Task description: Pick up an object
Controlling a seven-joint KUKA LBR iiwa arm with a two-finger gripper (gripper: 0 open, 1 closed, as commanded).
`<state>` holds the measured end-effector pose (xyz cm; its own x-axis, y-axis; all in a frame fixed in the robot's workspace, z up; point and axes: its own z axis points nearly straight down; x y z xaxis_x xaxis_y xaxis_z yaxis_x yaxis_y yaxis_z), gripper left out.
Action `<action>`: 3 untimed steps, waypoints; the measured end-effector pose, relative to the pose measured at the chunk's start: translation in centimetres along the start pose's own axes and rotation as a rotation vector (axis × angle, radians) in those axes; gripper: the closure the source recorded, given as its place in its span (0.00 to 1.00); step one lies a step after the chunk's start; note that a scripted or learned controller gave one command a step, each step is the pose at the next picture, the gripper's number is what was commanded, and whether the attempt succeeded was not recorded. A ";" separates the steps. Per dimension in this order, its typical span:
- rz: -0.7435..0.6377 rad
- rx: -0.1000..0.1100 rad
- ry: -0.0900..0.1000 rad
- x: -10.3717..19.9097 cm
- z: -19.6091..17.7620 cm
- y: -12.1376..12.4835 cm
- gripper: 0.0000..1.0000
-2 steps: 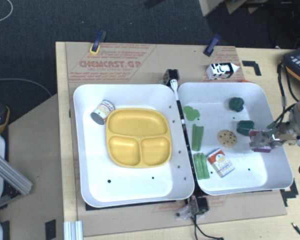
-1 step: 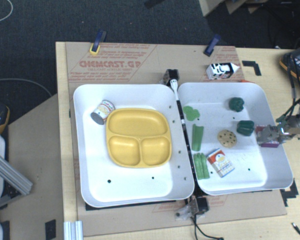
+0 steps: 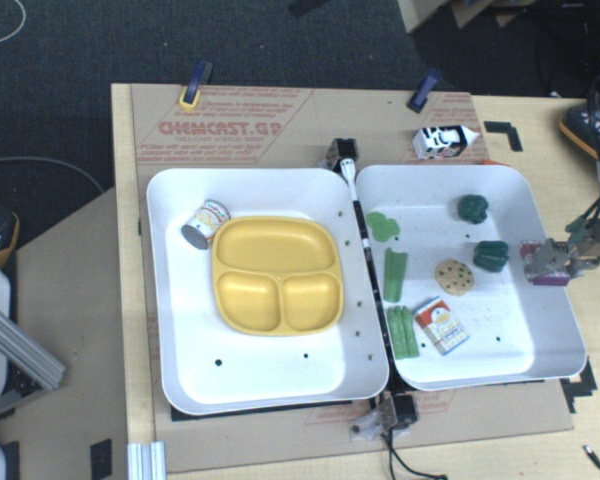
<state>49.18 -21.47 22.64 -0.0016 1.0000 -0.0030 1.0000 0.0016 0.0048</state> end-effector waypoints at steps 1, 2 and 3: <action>-0.004 0.001 0.002 4.1 -0.4 2.0 1.00; -0.003 0.001 0.002 9.4 -1.1 3.5 1.00; -0.004 0.007 0.005 14.5 0.5 5.0 1.00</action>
<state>54.16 -6.96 22.14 -0.0060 1.0000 0.0022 1.0000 0.0060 -0.0024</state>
